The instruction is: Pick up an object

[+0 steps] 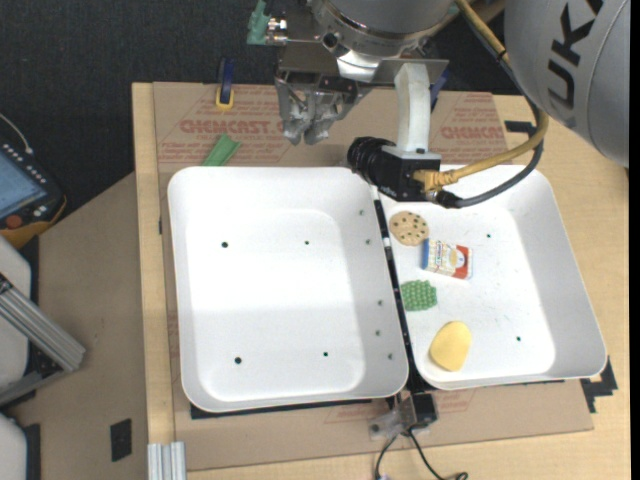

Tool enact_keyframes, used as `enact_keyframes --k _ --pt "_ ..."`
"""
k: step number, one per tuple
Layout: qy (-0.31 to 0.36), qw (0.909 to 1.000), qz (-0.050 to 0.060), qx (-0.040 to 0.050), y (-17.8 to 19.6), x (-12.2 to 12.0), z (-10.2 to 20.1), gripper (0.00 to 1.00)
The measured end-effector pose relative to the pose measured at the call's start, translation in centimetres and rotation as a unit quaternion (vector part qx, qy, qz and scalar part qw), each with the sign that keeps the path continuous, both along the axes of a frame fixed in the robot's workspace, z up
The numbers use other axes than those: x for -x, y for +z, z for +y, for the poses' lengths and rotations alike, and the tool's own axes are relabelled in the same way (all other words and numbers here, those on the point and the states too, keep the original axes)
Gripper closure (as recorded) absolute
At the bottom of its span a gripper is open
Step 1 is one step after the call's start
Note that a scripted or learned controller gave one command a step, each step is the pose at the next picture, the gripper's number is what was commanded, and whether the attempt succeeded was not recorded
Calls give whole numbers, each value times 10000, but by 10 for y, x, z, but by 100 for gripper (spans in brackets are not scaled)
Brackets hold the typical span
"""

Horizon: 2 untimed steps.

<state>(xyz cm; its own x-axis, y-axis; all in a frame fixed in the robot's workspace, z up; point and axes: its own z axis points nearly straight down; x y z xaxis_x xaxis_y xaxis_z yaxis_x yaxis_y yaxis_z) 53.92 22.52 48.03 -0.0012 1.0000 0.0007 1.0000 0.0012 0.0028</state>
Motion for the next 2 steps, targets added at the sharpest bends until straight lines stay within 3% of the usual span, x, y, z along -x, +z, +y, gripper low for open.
enact_keyframes --k 1,2 --pt "-7 10000 2 -1 1 1 -1 0" --pt "-51 10000 -37 1 60 11 -88 0"
